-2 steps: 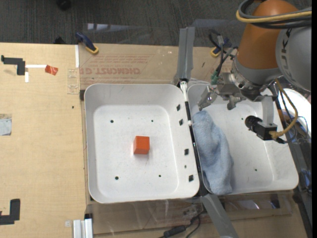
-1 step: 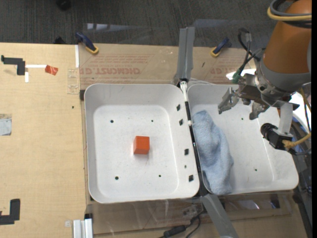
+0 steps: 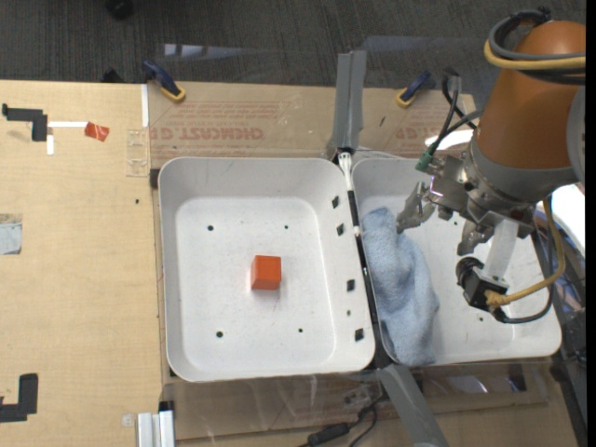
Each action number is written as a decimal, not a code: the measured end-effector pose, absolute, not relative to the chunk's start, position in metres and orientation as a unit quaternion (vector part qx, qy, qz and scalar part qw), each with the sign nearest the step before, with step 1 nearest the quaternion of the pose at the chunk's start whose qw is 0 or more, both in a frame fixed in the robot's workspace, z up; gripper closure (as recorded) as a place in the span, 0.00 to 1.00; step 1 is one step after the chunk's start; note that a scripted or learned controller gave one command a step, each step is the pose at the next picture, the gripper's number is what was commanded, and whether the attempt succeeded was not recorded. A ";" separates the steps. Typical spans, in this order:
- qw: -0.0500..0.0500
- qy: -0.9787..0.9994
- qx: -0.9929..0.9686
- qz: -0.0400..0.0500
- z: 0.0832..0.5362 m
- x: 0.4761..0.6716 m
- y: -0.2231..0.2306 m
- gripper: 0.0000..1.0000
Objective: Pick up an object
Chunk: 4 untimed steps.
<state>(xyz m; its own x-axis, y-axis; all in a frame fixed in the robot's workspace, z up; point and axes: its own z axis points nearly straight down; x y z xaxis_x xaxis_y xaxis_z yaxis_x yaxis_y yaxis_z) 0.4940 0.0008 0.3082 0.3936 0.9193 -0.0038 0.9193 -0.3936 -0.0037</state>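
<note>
Clearly we are early in the pick: nothing has been lifted, and the arm [image 3: 535,91] hangs over the right bin [image 3: 521,343] with its pincer [image 3: 445,222] poised above the bin floor, just beside the blue cloth [image 3: 400,282]. The pincer's two fingers stand apart, one near the cloth's upper edge and one further right, and we see nothing between them.

The cloth lies crumpled along the right bin's left wall, the nearest candidate for a grasp. An orange block [image 3: 266,273] sits alone near the middle of the left bin [image 3: 186,324], well apart from the pincer. We judge the cloth the likelier target; the next move would call for a shift left over a raised fold, then a descent and a firm pinch, since soft fabric may slip out.

Both bins rest on a surface topped with cardboard [image 3: 251,124], held by clamps [image 3: 163,80] at the far edge. A pale wooden board [image 3: 65,277] lies to the left, and dark carpet [image 3: 279,17] shows beyond.
</note>
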 end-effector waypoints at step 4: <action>-0.002 -0.100 -0.995 0.000 0.442 0.479 0.136 0.00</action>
